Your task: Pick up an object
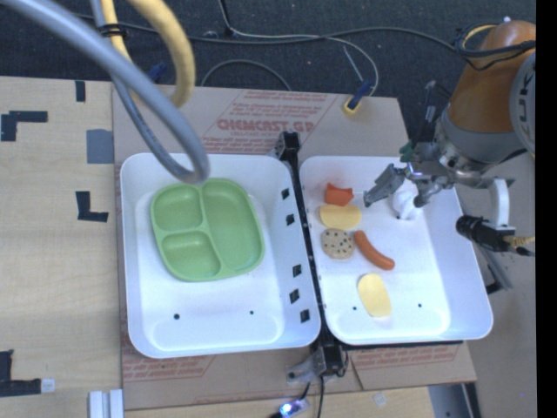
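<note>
White bins sit side by side on the bench. At right-centre frame, the gripper (400,194) hovers over the right bin (435,307), jaws spread around a white object (405,200). Food pieces lie lower left of it; a green tray (207,229) fills the left bin (209,329).

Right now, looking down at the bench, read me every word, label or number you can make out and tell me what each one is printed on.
"CHEMCAST GP": red print on the brown cardboard sheet under the bins; the last letters are partly hidden, so that reading is uncertain.
Smaller red lines above and below it on the same sheet: too blurred to read.
More red print on the cardboard's front edge, below the left bin: too small to read.
</note>
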Available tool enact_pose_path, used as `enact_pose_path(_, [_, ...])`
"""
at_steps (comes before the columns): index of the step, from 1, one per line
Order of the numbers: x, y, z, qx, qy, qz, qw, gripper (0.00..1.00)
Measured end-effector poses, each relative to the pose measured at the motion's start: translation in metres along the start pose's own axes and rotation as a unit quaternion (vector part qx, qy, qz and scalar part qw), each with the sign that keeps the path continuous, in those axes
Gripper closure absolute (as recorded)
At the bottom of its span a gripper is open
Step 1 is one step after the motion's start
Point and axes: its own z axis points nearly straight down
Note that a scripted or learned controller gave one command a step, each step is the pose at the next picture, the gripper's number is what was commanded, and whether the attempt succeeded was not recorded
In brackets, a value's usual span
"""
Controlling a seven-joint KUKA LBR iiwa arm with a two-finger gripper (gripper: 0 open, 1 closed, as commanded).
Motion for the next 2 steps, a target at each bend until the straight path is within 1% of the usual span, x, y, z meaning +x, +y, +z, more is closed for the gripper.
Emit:
enact_pose_path(1, [0.001,0.002,-0.008,-0.006,-0.001,-0.002,1.0,0.0])
enact_pose_path(2, [0.001,0.011,0.047,-0.007,-0.001,-0.001,1.0,0.0])
